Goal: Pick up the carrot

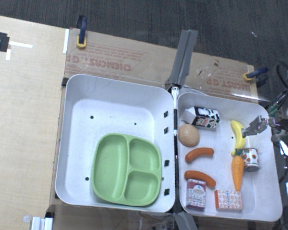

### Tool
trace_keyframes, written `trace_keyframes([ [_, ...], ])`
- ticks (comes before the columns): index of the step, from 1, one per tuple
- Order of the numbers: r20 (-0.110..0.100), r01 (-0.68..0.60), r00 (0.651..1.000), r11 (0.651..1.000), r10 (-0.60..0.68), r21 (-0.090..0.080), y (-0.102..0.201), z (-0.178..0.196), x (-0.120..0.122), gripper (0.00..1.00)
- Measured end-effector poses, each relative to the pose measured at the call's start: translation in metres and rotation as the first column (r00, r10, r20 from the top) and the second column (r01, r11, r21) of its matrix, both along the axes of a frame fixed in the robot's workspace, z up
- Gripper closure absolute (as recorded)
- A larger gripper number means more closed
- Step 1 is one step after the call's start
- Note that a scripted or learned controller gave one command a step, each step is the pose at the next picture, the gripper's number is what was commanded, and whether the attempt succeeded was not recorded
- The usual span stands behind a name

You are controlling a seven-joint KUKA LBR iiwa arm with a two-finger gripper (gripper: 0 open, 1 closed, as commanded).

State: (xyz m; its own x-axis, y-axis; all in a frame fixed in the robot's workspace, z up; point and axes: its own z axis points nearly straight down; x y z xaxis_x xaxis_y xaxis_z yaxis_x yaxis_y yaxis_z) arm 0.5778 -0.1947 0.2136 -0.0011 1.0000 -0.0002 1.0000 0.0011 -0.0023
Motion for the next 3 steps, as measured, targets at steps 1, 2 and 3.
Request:
trace_keyframes([
  [1, 0.001, 0.415, 0.910, 0.910, -0.415, -0.002, 0.037, 0.039, 0.024, 0.00],
  [2, -0.002, 0.479, 0.878, 0.878, -0.479, -0.002, -0.004, 0.029, -0.022, 0.00],
  [3, 0.000, 0.193, 0.981, 0.981, -0.193, 0.000, -0.014, -0.076, -0.059, 0.00],
])
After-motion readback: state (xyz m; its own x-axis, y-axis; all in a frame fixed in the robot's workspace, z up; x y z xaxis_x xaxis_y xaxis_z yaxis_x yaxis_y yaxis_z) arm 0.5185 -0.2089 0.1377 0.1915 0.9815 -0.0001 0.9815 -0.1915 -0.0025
